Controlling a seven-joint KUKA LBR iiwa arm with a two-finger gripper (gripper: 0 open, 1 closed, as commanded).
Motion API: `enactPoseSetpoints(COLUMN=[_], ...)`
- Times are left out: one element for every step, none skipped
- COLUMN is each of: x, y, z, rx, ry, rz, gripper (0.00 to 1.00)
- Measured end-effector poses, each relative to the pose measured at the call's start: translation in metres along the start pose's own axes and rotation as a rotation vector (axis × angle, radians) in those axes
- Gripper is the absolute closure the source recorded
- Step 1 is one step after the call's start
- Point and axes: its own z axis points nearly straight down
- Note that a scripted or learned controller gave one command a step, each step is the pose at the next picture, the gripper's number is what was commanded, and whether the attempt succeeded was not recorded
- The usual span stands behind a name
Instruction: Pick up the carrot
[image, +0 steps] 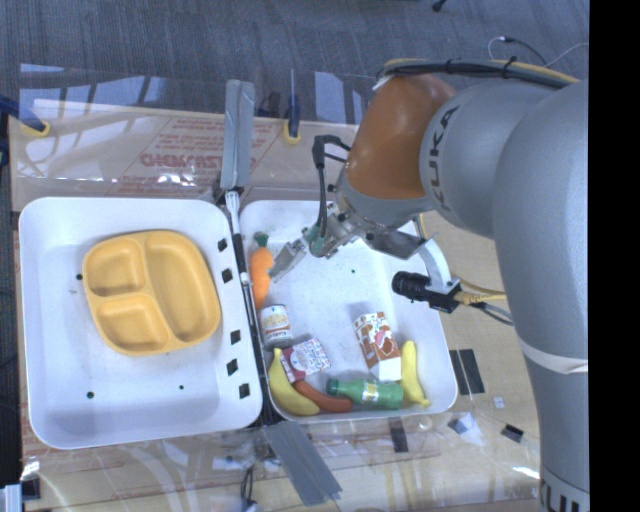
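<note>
The carrot lay in the right bin, right against its left wall, just above a small jar. The gripper hung just beside the carrot, a bit to its right, and I could not tell how wide its jaws were or if they held anything. To do well, it needed to move left over the carrot and come down without bumping the wall.

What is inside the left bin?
The left bin holds a yellow divided plate; nothing shows in its compartments. The bin floor under the plate is covered.
</note>
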Motion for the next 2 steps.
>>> enactPoseSetpoints(x=[0.0458, 0.0457], y=[0.0370, 0.0369], z=[-0.0010, -0.0010], rx=[-0.004, -0.004], ry=[-0.004, -0.004], rz=[-0.160, -0.160], gripper=[0.00, 0.00])
